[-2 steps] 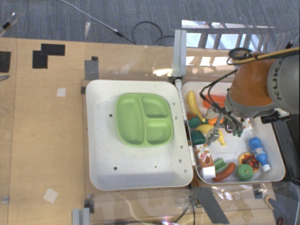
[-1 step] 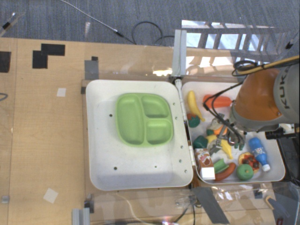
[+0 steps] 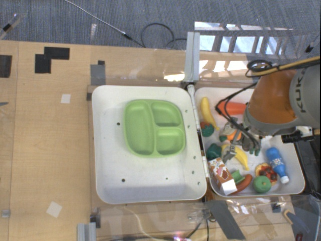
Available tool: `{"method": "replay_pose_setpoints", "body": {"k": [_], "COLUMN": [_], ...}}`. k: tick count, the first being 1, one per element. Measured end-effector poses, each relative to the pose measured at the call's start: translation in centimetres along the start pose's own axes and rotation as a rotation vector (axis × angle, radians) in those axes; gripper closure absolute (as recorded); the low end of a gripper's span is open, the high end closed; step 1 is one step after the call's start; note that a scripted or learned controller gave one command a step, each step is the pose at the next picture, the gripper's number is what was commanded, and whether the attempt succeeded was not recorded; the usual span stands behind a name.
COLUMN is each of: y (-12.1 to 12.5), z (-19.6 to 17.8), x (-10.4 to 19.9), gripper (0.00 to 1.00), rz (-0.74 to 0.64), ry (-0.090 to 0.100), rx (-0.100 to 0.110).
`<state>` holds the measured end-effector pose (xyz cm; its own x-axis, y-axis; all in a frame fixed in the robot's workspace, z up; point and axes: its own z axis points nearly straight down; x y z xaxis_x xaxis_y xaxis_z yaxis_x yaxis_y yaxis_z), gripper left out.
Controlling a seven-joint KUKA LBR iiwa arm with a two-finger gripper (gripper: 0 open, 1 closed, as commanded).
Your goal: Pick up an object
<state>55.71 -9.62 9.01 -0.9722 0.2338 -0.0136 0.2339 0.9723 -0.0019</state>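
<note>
Two white bins sit side by side on the surface (image 3: 45, 149). The arm (image 3: 273, 102) covers much of the right bin (image 3: 296, 185), hiding its upper right part and whatever lies there. Its gripper (image 3: 235, 147) hangs low over the toys, tangled with dark cables; whether the fingers are open or closed cannot be made out, and nothing can be seen held between them.

The left bin (image 3: 108, 185) holds a green divided tray (image 3: 154, 127).

Around the gripper in the right bin: a yellow banana (image 3: 206, 112) above and to its left, an orange piece (image 3: 234, 107) above it partly under the arm, a dark green toy (image 3: 214, 150) just left, a small yellow piece (image 3: 243, 159) just below right, a printed carton (image 3: 221, 173) below, a sausage (image 3: 242, 183) beside that, a green apple (image 3: 262, 184) lower right, a blue bottle (image 3: 277, 163) to the right.
</note>
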Motion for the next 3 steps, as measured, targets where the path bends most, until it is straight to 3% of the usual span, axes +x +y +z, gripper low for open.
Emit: {"method": "replay_pose_setpoints", "body": {"k": [1, 2, 3], "y": [-2.6, -4.7, -4.5], "z": [0.1, 0.2, -1.2], "x": [-0.9, -6.6, -7.0], "gripper": [0.0, 0.0, 1.0], "rz": [0.0, -0.02, -0.025], "ry": [-0.001, 0.0, -0.011], "rx": [-0.005, -0.003, -0.004]}}
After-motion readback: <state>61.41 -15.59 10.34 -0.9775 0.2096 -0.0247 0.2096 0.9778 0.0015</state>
